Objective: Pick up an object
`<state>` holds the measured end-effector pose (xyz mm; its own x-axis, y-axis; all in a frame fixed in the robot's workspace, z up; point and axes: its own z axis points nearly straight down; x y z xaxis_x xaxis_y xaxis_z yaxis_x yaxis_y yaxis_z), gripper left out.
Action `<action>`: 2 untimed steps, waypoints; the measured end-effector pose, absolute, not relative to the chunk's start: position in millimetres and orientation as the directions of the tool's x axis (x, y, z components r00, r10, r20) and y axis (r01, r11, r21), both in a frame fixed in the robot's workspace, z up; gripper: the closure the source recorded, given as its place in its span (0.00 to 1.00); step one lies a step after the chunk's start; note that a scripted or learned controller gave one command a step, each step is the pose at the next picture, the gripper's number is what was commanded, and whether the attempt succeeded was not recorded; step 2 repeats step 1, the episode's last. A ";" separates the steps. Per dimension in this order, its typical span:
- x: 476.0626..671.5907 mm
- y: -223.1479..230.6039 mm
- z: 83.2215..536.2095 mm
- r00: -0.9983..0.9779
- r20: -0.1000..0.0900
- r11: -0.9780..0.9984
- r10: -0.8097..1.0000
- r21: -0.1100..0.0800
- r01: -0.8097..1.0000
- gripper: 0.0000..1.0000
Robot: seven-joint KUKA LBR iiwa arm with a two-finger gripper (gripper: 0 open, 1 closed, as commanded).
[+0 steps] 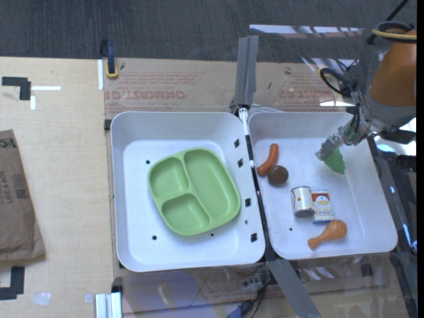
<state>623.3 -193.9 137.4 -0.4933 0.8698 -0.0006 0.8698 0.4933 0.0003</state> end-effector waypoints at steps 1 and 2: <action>628.9 -146.7 217.4 -0.414 -0.002 0.414 0.910 0.002 0.910 1.00; 628.9 -146.7 217.4 -0.414 -0.002 0.414 0.910 0.002 0.910 1.00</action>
